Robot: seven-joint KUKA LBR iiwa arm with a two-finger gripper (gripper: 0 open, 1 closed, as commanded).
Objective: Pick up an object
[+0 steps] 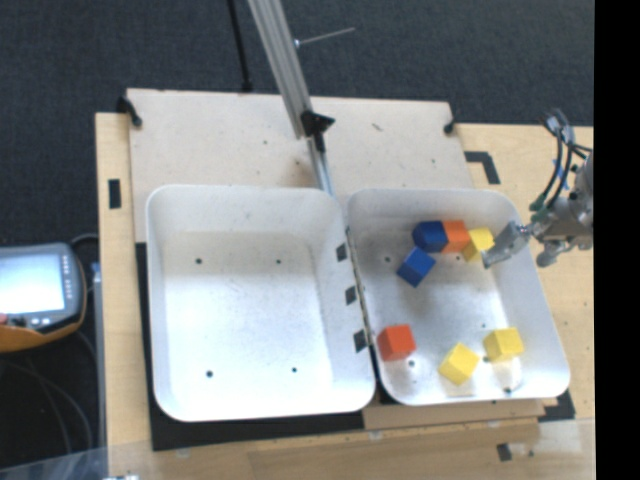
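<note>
Gripper [522,244]: over right bin [530,298] rim, finger spread indeterminable, nothing visibly held. Approach step. Next: descent onto yellow cube [481,241] just beside, leftward.

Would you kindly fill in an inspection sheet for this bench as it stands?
Surface: wooden bench bearing a left bin and a right bin, side by side.
Job's things: in the right bin, two blue cubes, two orange cubes, three yellow cubes.
Clutter: nothing seen.
Grippers: pincer at the right bin's far right rim, holding nothing visible.
Cables: wires on the arm; black cable on the floor.
Surroundings: dark carpet, slanted metal pole, small screen at left.
</note>
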